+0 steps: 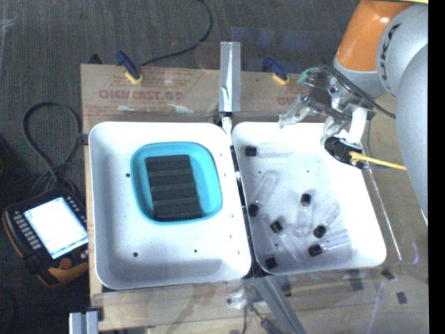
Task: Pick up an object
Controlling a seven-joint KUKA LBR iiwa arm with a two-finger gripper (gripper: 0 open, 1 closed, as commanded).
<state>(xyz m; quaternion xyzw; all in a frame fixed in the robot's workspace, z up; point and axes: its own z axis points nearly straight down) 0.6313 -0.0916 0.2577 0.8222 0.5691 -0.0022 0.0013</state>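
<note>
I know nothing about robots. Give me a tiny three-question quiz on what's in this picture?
1. True or false: the blue tray sits in the left bin.
2. Which bin holds the clear vials with black caps: A left, B right?
3. Fill in: the pincer hovers over the right bin's ____ edge (far or near).

Key: 1 true; 2 B; 3 far.

Scattered vials point(304, 207) across right bin point(361, 207)
</note>
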